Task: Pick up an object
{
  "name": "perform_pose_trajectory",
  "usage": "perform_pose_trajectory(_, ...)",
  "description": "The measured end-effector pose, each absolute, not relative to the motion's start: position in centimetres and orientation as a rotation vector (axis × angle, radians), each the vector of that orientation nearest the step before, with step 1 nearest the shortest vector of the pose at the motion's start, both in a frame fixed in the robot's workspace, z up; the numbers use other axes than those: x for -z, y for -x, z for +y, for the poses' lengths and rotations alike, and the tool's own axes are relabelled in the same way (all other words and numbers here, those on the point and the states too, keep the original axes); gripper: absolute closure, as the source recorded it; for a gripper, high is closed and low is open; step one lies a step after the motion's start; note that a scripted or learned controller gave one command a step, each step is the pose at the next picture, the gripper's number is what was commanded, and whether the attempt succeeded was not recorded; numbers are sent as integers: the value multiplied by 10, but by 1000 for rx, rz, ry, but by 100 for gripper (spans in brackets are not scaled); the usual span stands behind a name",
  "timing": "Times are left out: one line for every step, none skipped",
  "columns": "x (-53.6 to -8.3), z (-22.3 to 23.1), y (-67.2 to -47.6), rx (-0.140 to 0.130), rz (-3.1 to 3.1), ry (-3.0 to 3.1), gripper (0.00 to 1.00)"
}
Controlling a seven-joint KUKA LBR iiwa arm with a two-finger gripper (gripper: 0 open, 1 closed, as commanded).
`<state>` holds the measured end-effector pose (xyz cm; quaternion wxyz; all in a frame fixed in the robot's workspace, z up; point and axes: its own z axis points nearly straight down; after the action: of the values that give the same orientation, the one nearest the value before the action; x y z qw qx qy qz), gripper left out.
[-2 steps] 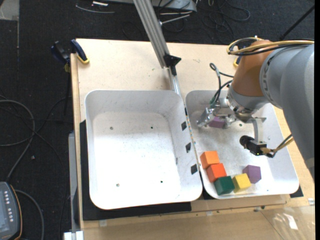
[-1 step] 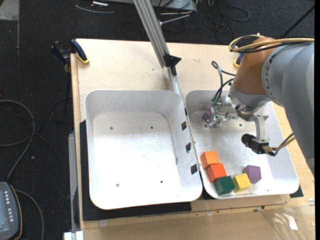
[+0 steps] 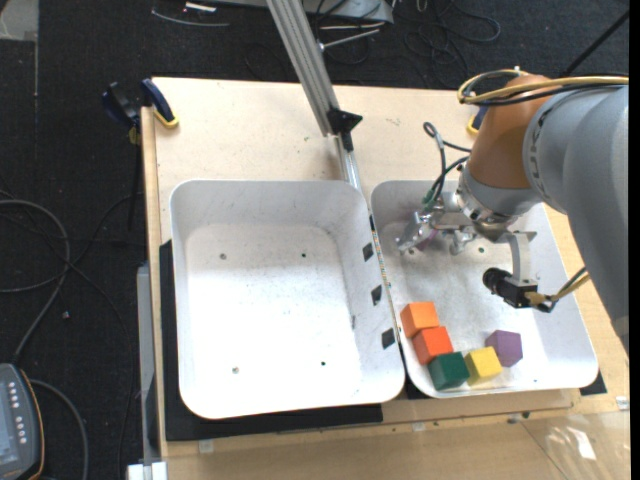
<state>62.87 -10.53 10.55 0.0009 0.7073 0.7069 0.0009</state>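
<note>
Metal end effector (image 3: pixel 432 236) above white bin (image 3: pixel 560 358), grip unclear, coloured blocks (image 3: pixel 432 343) near.

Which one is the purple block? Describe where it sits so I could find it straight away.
Look at the right-hand white bin, under the grey arm. Near its front edge lies a cluster of small blocks; the purple block is the rightmost, just behind the yellow block and the only purple one.
</note>
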Motion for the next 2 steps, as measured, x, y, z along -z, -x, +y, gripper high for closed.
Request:
perform_pose_trajectory(-97,-129,-679,-6,2222,-2215,0)
perform_pose_trajectory(-107,-128,-678,-4,2223,-2212,100)
